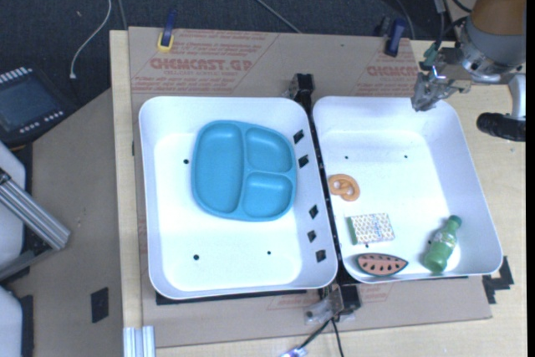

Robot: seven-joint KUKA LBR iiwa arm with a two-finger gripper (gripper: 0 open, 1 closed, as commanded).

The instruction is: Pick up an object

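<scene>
Gripper (426,96) hovers over right bin (468,155), far corner, nothing seen in its grasp; opening of fingers cannot tell. All objects lie toward 6 o'clock, well apart: pretzel (343,186) nearest, toward 7; green bottle (441,245) farthest, long axis about 1–7.

Grey arm (489,54) with orange band, black cables, small metallic pincer (426,99).

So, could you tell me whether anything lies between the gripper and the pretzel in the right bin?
Nothing visible does. The gripper hangs at the right bin's far corner, and bare white floor runs from there to the pretzel. The patterned card, watermelon slice and green bottle lie nearer the front.
</scene>
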